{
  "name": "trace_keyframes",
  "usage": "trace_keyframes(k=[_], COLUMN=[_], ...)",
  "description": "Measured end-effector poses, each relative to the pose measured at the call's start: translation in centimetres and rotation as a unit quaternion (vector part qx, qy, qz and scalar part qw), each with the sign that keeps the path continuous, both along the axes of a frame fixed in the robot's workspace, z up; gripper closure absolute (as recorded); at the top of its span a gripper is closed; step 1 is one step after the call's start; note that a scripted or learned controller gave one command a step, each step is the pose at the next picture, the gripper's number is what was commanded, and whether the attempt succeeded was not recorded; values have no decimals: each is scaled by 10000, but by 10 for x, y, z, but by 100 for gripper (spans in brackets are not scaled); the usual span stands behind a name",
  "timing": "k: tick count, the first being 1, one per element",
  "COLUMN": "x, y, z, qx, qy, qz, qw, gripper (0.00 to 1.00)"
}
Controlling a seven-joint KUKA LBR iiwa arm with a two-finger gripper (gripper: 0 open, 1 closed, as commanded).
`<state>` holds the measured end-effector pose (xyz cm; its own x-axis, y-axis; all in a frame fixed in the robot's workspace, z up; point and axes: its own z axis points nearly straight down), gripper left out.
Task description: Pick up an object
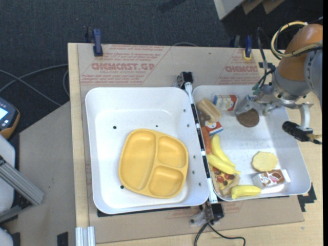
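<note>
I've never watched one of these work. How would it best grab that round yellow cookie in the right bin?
Probably from straight above, fingers closing across the round yellow cookie edge to edge. It lies flat on the right bin floor, with open space around it except the small packet close below.

The rounded grey robot arm (302, 76) carries a glossy orange band (303, 47) above its wrist, thin yellow and black cables (281, 35) looping beside it, and pale metal fittings below.
</note>
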<state>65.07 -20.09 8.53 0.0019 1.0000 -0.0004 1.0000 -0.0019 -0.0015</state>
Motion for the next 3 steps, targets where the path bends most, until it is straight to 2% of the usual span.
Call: trace_keyframes(k=[1,2,3], x=[3,3,-23], y=[1,1,53], z=[14,13,-1], qx=[-20,-22,14], qy=[-48,-40,19], qz=[13,14,27], qw=[10000,10000,10000], gripper=[100,0,0])
